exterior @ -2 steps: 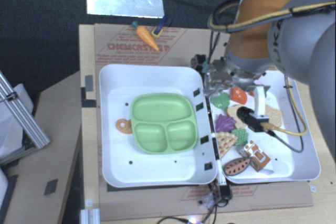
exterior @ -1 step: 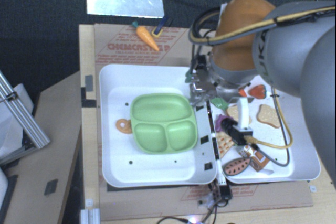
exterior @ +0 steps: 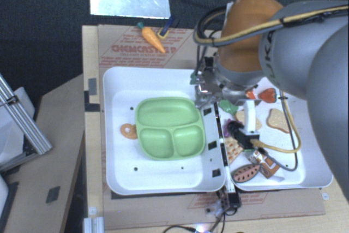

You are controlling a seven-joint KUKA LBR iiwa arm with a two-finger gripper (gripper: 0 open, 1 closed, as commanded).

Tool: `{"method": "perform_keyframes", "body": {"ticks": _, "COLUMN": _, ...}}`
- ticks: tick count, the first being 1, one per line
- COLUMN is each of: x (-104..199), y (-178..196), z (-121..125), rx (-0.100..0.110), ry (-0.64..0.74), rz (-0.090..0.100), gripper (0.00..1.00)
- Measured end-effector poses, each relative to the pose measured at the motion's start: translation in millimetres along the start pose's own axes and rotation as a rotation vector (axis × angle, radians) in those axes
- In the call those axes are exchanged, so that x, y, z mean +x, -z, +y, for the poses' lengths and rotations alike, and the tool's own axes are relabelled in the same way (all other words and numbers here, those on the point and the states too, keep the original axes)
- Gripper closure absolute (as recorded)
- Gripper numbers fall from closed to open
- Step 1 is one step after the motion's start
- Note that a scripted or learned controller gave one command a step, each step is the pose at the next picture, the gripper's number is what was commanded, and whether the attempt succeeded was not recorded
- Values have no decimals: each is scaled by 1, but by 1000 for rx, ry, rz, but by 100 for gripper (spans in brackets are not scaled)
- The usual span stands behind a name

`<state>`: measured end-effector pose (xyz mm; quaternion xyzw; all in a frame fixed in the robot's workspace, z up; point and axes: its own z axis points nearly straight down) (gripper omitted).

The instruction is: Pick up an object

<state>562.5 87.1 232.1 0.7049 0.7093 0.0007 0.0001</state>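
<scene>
My arm comes in from the right side of the frame, big and grey. It bends down over the top middle of the bins. My orange band sits just above my wrist, and yellow and black cables loop around it.

My gripper points down right by the wall where the two bins meet, near the top edge. My wrist hides it from the camera, so I cannot tell if it is open or closed, or if anything is in it.

In the left bin lies a green plate with three parts. It is just below and left of my gripper. A little brown ring lies beside the plate's left edge.

In the right bin are small toy foods. A red piece is near the top and a slice of toast is below it. A waffle lies by the middle wall. A brown spotted piece is near the bottom.

A toy carrot lies on the cardboard above the left bin, well apart from me.
</scene>
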Motion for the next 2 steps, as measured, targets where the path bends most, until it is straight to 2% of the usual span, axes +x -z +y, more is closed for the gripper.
{"method": "perform_keyframes", "body": {"ticks": 2, "x": 7, "y": -10, "z": -10, "rx": 2, "ry": 0, "rz": -1, "gripper": 100}}
